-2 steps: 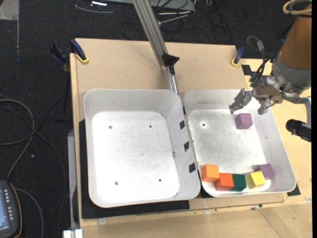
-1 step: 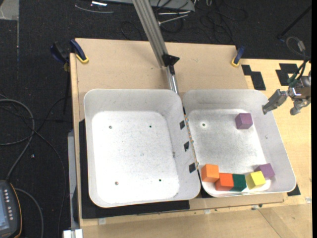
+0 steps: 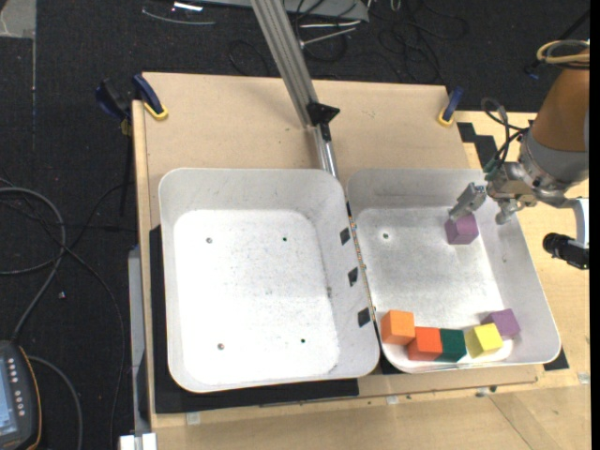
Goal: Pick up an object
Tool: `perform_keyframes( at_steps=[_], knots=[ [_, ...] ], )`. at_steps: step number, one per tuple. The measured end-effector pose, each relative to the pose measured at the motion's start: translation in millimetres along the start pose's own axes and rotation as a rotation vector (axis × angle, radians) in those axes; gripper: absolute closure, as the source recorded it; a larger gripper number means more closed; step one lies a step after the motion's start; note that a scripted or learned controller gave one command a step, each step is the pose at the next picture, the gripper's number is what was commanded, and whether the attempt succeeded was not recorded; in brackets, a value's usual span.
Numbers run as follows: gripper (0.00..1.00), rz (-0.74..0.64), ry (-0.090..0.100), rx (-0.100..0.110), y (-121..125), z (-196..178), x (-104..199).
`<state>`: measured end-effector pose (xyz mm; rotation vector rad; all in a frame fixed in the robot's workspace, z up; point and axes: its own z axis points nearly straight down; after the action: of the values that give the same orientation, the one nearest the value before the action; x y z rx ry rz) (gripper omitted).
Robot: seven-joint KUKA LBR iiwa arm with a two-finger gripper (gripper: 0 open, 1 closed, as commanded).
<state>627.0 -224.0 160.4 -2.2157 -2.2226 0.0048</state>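
Purple cube [image 3: 461,229] sits just under my jaws [image 3: 489,204], which stand wide, near the right bin's [image 3: 412,195] far right edge. Orange [image 3: 397,325], red [image 3: 427,342], green [image 3: 453,344], yellow [image 3: 484,338] and another purple block [image 3: 505,322] line its near edge.

This looks like a robotics lab or test cell. A plywood desk [image 3: 281,111] sits on dark carpet [image 3: 66,54], with clamps [image 3: 150,99] gripping its upper corners. Two shallow white bins [image 3: 253,279] lie side by side on it. Loose black cables [image 3: 37,242] trail across the floor at left and along the top. An aluminium pole [image 3: 286,50] slants in from the top, probably a camera mount. A handheld control pendant [image 3: 14,406] rests at lower left.
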Motion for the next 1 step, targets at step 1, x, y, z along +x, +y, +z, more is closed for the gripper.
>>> perform_keyframes(
  at_steps=[1],
  knots=[
    [0.00, 0.000, 0.001, -0.001, 6.7, 68.8, 16.6]
  ],
)
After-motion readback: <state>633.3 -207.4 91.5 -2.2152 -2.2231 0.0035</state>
